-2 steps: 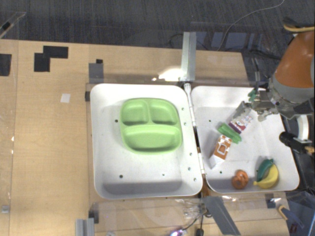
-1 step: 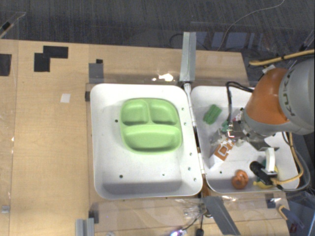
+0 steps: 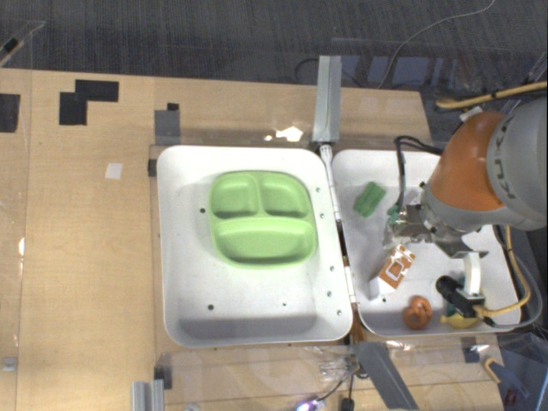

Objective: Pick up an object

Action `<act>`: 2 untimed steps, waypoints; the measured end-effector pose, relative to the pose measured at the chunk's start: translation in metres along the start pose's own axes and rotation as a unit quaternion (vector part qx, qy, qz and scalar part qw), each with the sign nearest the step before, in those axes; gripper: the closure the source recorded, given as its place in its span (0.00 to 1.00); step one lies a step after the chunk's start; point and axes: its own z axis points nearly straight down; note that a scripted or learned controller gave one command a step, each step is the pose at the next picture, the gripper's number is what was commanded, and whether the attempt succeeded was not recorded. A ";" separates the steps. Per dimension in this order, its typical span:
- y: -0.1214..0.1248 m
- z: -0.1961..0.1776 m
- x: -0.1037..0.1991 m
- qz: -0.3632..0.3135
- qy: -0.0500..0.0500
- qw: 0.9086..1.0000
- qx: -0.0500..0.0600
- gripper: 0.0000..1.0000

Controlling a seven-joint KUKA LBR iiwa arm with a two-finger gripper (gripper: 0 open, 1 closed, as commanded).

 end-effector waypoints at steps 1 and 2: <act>0.073 -0.079 0.018 -0.023 -0.001 1.000 0.007 1.00; 0.073 -0.079 0.018 -0.023 -0.001 1.000 0.007 0.00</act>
